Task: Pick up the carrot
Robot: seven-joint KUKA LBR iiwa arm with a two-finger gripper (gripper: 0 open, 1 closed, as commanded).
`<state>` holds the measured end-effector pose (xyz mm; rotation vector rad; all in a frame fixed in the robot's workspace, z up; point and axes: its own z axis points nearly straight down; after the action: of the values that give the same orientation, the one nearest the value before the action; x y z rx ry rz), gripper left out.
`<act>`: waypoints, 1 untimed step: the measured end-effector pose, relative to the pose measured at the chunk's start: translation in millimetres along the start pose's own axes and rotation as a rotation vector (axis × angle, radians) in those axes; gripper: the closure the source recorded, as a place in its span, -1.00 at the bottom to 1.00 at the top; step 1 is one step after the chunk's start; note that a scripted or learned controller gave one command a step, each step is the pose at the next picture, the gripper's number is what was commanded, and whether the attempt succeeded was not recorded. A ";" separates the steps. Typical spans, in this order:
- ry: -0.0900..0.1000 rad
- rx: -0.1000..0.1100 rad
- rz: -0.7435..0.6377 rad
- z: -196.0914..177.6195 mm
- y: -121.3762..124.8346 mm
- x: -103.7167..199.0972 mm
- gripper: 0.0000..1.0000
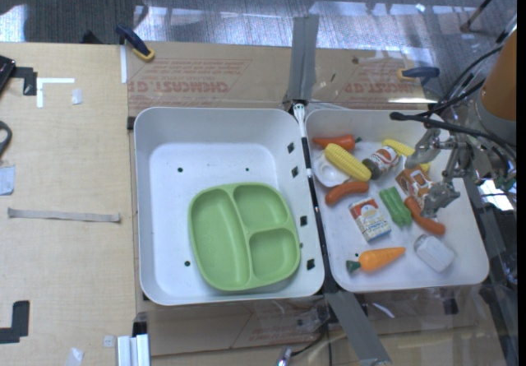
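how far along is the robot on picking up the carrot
Done: nothing yet; the carrot lies on the floor of the right bin, near its front edge. In hand: the gripper hangs over the bin's right side, above other toy food and apart from the carrot. Left: move to the carrot, grasp it and lift.

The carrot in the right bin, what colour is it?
Orange carrot with a green top, in the camera view.
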<state>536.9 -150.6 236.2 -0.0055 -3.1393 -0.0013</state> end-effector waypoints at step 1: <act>0.000 -0.001 -0.370 63.6 17.2 57.3 -1.00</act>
<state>479.6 -133.1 172.7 0.5726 -3.0870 -0.0033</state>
